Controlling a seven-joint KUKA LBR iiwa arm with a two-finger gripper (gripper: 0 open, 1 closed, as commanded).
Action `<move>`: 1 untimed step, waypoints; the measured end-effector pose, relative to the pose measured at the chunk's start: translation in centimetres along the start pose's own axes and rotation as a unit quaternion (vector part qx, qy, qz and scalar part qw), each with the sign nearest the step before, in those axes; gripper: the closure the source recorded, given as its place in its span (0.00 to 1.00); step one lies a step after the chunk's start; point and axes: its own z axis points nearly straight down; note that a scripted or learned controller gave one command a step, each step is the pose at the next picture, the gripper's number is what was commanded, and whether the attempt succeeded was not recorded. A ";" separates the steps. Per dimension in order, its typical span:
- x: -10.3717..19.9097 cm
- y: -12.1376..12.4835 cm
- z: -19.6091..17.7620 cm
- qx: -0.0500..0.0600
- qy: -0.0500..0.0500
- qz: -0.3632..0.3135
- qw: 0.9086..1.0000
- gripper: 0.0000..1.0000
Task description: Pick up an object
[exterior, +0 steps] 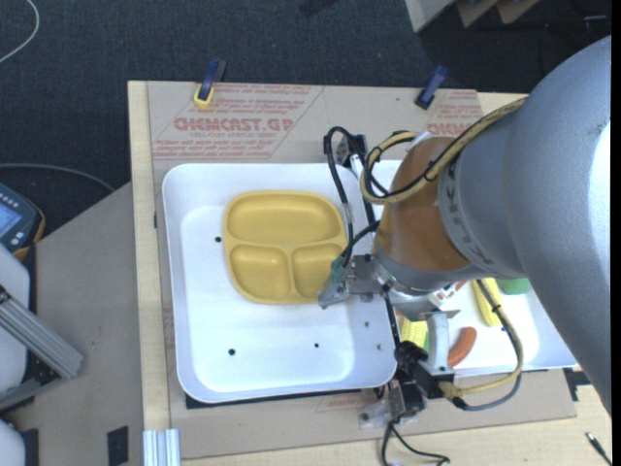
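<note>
A yellow divided plate [281, 246] lies in the upper middle of the left bin [262, 357]. My gripper [335, 287] hangs low at the plate's lower right corner, close to the wall between the two bins. It looks to be touching or just over the plate's rim. The grey arm and its orange band [417, 212] cover most of the right bin.
In the right bin [543, 348] an orange sausage-shaped item [464, 346], a yellow piece [413, 334] and a yellow-green item [485, 301] peek out beside the arm. Black cables loop over the bins' shared wall. Blue clamps hold the board at the back.
</note>
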 end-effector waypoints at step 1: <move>0.6 0.1 0.7 -0.002 -0.005 0.005 1.000 0.00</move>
